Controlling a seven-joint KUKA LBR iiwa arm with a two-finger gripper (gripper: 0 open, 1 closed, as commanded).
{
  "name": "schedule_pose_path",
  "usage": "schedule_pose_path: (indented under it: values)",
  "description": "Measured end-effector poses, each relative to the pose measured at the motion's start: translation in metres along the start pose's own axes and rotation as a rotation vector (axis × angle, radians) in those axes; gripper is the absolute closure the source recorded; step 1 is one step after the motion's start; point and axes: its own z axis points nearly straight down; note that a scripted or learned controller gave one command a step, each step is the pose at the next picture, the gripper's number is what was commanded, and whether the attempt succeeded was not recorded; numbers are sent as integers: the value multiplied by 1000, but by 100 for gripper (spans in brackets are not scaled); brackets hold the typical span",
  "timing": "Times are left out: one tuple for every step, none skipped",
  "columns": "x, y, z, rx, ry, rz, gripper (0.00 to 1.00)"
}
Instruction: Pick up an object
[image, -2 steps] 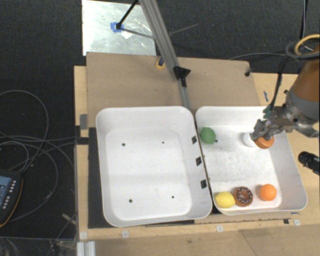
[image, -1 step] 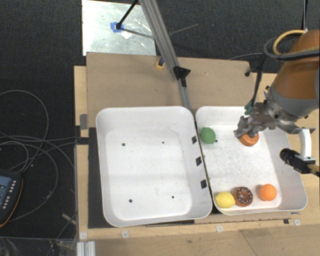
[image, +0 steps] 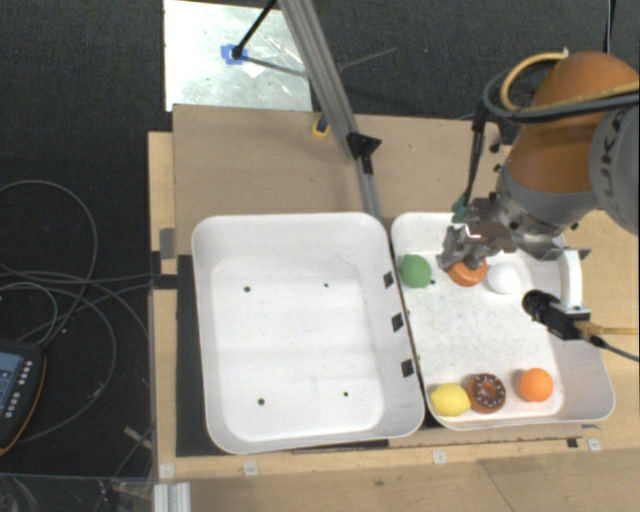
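The gripper (image: 462, 252) sits over an orange ball (image: 467, 273), its grip unclear, and could knock the crowding white ball (image: 503, 278) aside.

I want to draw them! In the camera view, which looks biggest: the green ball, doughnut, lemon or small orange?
1. Doughnut
2. Lemon
3. Green ball and small orange look alike, so I won't rank them.
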Motion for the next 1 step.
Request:
schedule_pose_path:
  values:
    - [55,-2,2,2,1,-1,100]
